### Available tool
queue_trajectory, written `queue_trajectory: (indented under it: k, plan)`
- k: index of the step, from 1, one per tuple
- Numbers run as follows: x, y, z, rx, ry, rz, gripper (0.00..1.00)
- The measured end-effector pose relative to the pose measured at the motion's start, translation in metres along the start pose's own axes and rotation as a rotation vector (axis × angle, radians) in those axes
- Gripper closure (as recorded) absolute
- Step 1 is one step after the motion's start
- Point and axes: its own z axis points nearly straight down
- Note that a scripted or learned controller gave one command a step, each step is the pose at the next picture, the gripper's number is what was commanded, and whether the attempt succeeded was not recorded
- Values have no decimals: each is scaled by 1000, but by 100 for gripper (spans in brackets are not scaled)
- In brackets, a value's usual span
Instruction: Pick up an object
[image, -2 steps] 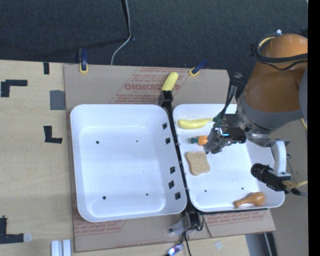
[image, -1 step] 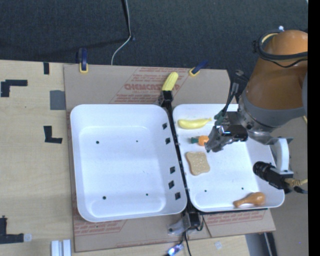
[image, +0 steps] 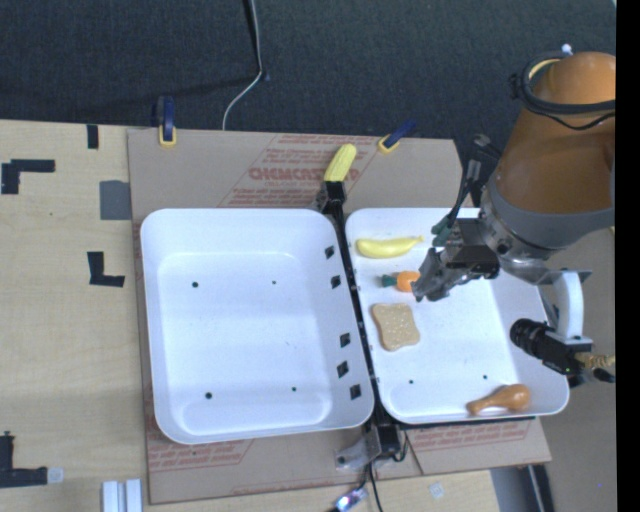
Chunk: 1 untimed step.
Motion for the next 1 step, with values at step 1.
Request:
queue_trajectory:
  k: [1]
  plan:
    - [0, 0, -9, 2, 0, -1, 100]
